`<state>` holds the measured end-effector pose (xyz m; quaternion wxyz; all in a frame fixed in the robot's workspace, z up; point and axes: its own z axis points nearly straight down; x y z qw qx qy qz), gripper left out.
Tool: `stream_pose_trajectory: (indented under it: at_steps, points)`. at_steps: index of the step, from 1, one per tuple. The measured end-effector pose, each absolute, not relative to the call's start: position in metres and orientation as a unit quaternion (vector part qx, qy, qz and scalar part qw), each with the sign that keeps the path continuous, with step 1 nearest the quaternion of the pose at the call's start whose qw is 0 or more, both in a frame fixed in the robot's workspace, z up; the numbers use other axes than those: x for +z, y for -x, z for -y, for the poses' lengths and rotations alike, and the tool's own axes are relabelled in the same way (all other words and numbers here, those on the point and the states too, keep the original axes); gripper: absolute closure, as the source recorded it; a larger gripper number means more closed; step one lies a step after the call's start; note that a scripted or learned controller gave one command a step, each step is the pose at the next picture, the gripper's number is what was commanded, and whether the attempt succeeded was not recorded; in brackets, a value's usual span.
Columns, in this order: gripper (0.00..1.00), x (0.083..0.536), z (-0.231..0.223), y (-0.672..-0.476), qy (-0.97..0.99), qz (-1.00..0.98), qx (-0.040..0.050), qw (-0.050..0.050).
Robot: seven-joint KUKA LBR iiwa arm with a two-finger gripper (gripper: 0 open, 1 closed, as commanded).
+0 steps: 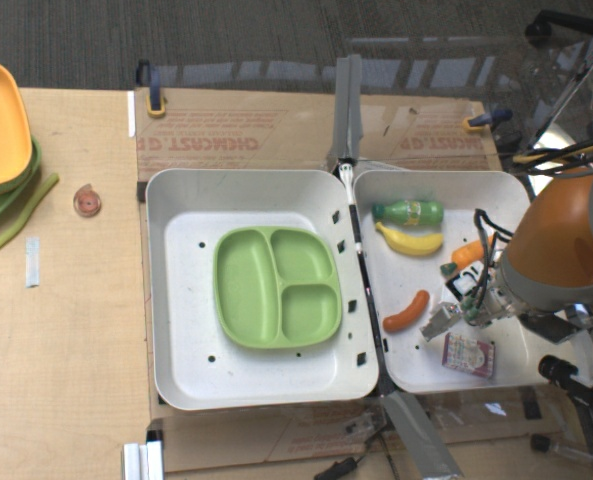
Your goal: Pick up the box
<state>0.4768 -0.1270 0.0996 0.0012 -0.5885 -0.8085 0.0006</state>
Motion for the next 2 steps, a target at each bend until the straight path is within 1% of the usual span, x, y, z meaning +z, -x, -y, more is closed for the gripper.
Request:
stream_pose_trajectory:
  at_steps: [1, 2]
  points:
    - [0.00, 0.0908, 0.1561, -0.4769, 0.609, 0.793, 0.0005, 0.001]
    - [1.00, 0.0991, 0.1562, -0.4767, 0.610, 0.792, 0.0007, 0.001]
